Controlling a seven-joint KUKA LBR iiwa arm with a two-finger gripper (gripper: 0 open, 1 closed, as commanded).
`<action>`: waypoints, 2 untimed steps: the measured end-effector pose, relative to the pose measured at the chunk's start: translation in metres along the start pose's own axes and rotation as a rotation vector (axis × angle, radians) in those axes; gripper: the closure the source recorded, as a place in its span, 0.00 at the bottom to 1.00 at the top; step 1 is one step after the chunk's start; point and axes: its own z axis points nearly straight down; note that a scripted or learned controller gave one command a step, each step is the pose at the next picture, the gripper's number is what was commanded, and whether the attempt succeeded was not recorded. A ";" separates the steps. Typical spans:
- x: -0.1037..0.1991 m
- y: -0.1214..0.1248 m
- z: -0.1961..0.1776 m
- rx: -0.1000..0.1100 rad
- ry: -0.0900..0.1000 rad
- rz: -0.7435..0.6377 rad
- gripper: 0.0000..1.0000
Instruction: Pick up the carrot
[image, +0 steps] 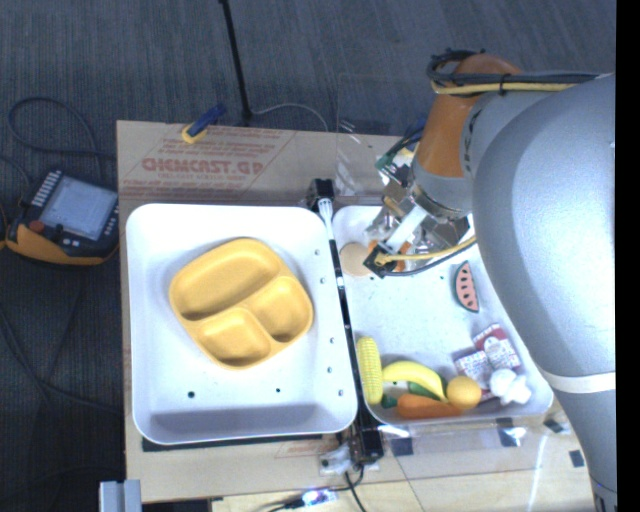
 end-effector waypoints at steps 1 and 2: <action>0.000 0.000 0.000 -0.001 0.000 0.000 0.00; -0.061 -0.034 0.000 -0.001 0.000 0.095 0.00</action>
